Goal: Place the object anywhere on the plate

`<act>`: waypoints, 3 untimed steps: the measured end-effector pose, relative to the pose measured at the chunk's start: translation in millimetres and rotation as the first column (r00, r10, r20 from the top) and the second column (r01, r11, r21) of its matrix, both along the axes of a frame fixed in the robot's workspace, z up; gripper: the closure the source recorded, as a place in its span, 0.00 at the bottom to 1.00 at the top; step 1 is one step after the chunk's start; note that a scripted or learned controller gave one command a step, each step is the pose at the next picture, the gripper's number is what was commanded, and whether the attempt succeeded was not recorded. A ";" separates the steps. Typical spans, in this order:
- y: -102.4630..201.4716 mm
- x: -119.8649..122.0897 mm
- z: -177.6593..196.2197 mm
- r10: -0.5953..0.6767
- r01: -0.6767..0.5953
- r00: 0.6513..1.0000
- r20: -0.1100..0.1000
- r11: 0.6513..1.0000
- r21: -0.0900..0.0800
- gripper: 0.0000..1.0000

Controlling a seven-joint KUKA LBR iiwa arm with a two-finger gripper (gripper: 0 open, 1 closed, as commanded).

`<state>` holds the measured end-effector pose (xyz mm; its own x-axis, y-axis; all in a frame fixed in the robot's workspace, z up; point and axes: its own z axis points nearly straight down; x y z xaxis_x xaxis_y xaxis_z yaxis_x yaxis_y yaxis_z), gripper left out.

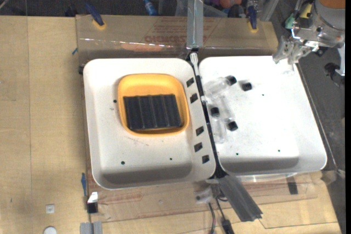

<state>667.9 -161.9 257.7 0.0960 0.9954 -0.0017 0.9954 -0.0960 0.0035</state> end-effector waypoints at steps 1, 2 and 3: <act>-8.5 -0.1 35.2 0.002 -0.002 1.000 -0.001 1.000 0.000 1.00; -36.1 -0.6 56.3 0.039 -0.039 0.999 0.000 0.999 -0.001 1.00; -55.6 -0.3 81.0 0.098 -0.098 0.995 0.001 0.995 -0.001 1.00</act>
